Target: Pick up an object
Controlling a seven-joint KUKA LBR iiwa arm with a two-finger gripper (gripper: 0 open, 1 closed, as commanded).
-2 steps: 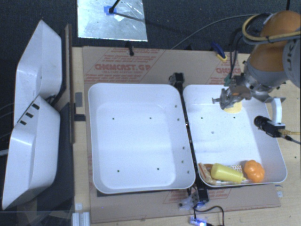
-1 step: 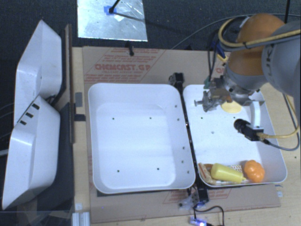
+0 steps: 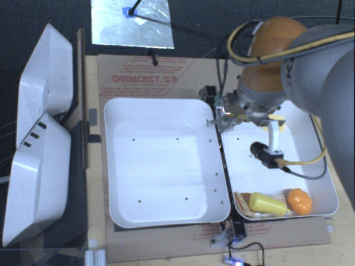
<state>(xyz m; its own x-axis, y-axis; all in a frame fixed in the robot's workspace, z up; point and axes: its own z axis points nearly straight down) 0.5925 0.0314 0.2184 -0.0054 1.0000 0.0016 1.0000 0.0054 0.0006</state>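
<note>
In the right bin (image 3: 327, 201), along its front wall, lie a yellow bottle-shaped object (image 3: 268, 203) and an orange rounded object (image 3: 300, 201), touching each other. A tan woven piece (image 3: 242, 199) shows just left of the yellow one. My gripper (image 3: 236, 117) hangs under the orange-banded wrist (image 3: 272, 49) over the back left part of this bin, close to the rim shared with the left bin. The arm's bulk hides most of it. A black part on a yellow cable (image 3: 264, 153) sits below the wrist, well behind the objects.
The left bin (image 3: 161, 159) lies beside the right one on brown cardboard (image 3: 144, 76). Spare white bins (image 3: 39, 148) lean at the far left. A shiny metal plate (image 3: 132, 14) lies at the back.
</note>
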